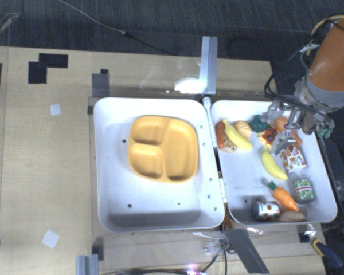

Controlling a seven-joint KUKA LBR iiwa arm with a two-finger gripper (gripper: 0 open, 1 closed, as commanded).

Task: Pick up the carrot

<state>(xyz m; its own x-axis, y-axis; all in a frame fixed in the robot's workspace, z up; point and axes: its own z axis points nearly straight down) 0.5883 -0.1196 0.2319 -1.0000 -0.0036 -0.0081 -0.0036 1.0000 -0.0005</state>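
1. Bench point(46, 171): pale wood, matt, light grain.
2. Both bins, left point(112, 171) & right point(241, 188): white plastic, smooth, slight sheen.
3. Divided tray point(162, 148): yellow plastic, smooth, semi-gloss.
4. Carrot point(284, 197): orange plastic-looking, smooth, green top.
5. Bananas point(273, 165): yellow plastic, glossy.
6. Can point(267, 209): metal, shiny, printed label.
7. Post betw. bins point(208, 65): bare metal, brushed grey.
8. Arm band point(335, 50): orange, smooth, satin.
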